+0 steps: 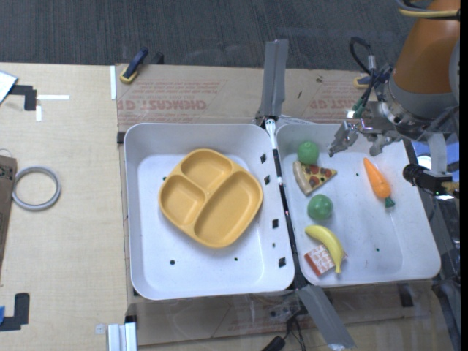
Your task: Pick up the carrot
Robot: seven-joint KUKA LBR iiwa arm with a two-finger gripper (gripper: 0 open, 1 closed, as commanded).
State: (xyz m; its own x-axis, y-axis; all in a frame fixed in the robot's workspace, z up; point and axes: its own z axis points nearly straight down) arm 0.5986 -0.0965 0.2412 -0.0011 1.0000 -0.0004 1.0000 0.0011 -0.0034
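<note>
1. Carrot (377,179) lies in the right bin (409,262), upper-right part, long axis running roughly top to bottom at a slight slant; fat orange end up, small green stub at the lower end, near the bin's right wall.
2. Gripper (360,142) hangs over the bin's top edge, just up-left of the carrot, not touching it. Two fingers are visibly spread w/ a clear gap; nothing sits between them, so it holds nothing.
3. Handling, as a guess: looks like a toy carrot, prob. hard plastic, so light, stiff, smooth and a bit slippery. Tapered shape means a pinch near the thin end could squirt it out sideways.
4. Best hold, by the look of it: across the thick orange body, around mid-length or slightly toward the fat end, fingers closing across the short axis. Wrist prob. needs turning so the jaws straddle it crosswise.
5. Neighbours: pizza slice (313,175), two green balls (308,152) (319,207), banana (326,244) and a small red-white box (320,260) all sit to the carrot's left, well apart from it. The yellow divided plate (211,197) is in the left bin (146,269).
6. Risk: bin wall close on the carrot's right side, so an outer finger may clip it on descent.
</note>
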